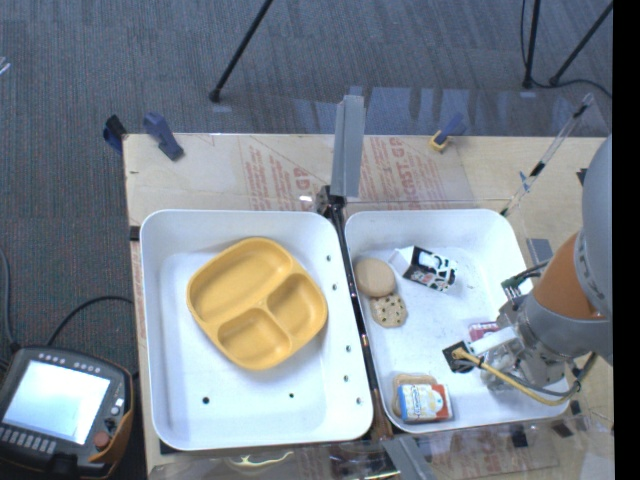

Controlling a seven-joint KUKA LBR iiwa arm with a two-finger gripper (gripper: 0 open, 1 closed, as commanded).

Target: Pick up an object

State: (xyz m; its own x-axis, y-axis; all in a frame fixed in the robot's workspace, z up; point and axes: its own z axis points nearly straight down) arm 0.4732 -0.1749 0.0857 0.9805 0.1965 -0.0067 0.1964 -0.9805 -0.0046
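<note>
The right bin (480,230) holds a tan oval bread-like piece (375,276) with a chocolate-chip cookie (388,311) just in front of it. A small black-and-white carton (430,267) lies on its side toward the back. A small pack with an orange and blue label (420,399) rests near the front wall. My gripper (500,353) hangs low over the right side of this bin, to the right of the pack and apart from every item. Nothing shows in its grasp.
A yellow three-section plate (257,301) lies in the left bin (165,368). The divider between the bins (352,298) runs down the middle. The arm's grey body and orange band (570,288) cover the right bin's right wall.
</note>
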